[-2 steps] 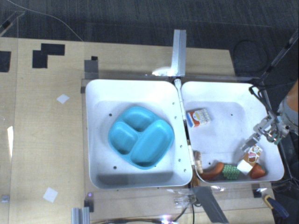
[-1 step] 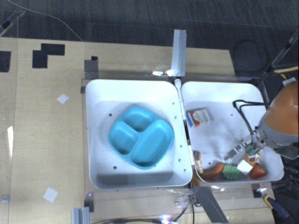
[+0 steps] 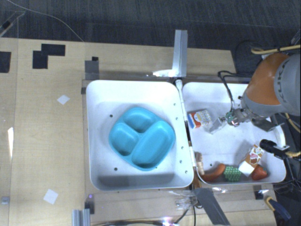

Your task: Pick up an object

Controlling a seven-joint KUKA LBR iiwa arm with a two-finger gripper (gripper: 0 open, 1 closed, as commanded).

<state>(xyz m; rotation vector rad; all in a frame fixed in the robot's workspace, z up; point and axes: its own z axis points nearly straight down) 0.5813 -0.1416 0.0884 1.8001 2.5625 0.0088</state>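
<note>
A small red-and-white packet (image 3: 200,118) lies flat in the right bin (image 3: 263,91), near its left wall.

high slanted view over both bins (image 3: 94,126)

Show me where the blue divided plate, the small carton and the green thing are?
blue divided plate (image 3: 142,138), camera view, on the ridge between its compartments.
small carton (image 3: 199,118), camera view, on its printed face.
green thing (image 3: 231,173), camera view, on its bumpy top.
</note>
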